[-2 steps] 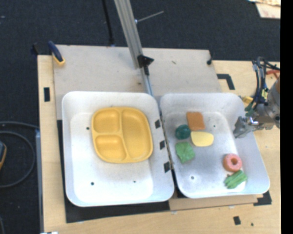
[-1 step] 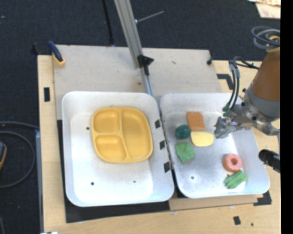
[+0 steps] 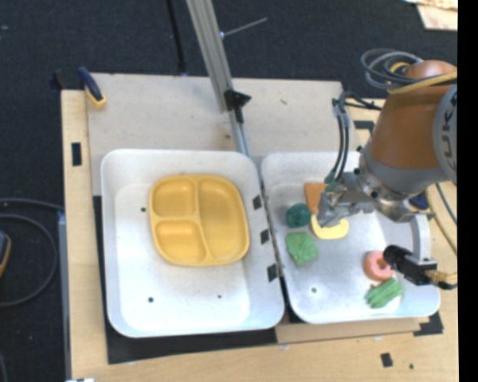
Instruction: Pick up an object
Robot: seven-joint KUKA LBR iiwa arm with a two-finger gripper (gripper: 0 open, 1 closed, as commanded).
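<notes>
Green leafy piece (image 3: 384, 293): lies in the right bin, by the bin's near right corner, closest to the table's near edge.
Pink ring (image 3: 375, 266): a doughnut-shaped toy just behind the green leafy piece, beside a black fitting on the arm's side.
Green lumpy piece (image 3: 302, 247): rests near the right bin's left wall, about midway along it.
Yellow flat piece (image 3: 331, 229): lies near the middle of the right bin, directly under the end effector, partly hidden by it.
Dark green ball (image 3: 298, 214): sits just behind the green lumpy piece, close to the end effector's left side.
Orange piece (image 3: 314, 193): a flat slab toward the far half of the right bin, its right part covered by the arm.
End effector (image 3: 331, 211): lowered over the yellow flat piece; whether its grip is open or closed cannot be told from this slanted view.
Arm (image 3: 410, 138): 1 grey arm with an orange band, coming in over the table's right edge.
Right bin (image 3: 342, 313): white, shallow, holding the 6 small things.
Left bin (image 3: 187, 313): white, beside the right bin, toward the table's left edge.
Yellow tray (image 3: 199, 219): a 3-compartment dish lying flat in the middle of the left bin.
Table (image 3: 151, 110): pale board carrying the 2 bins; a metal post (image 3: 215, 50) rises from its far part.
</notes>
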